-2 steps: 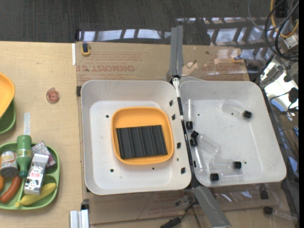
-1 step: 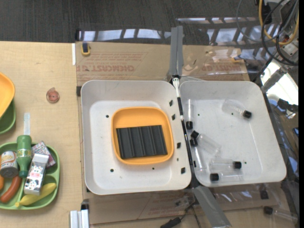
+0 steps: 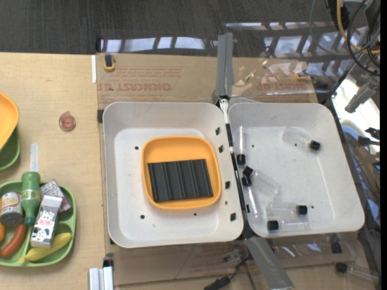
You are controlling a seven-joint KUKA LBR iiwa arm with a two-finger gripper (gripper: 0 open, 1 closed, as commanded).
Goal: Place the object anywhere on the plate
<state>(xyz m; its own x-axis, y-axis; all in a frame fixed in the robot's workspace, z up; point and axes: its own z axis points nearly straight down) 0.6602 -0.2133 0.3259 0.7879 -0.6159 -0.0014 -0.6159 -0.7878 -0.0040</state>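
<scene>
An orange plate (image 3: 178, 144) lies in the middle of the left white bin (image 3: 124, 213). A dark grey ribbed block (image 3: 181, 180) rests flat on the plate, covering most of its floor, with its ridges running front to back. In the right white bin (image 3: 329, 183) lie several clear plastic vials with black caps, one near the back (image 3: 300, 139), one by the left wall (image 3: 261, 183) and one at the front (image 3: 285, 212).
On the wooden bench to the left stand a green tray of toy food (image 3: 36, 222) and a yellow bowl (image 3: 5, 122), with a small pink disc (image 3: 67, 121) nearby. Cardboard (image 3: 157, 80) lies behind the bins. Cables and a metal frame (image 3: 354, 23) crowd the upper right.
</scene>
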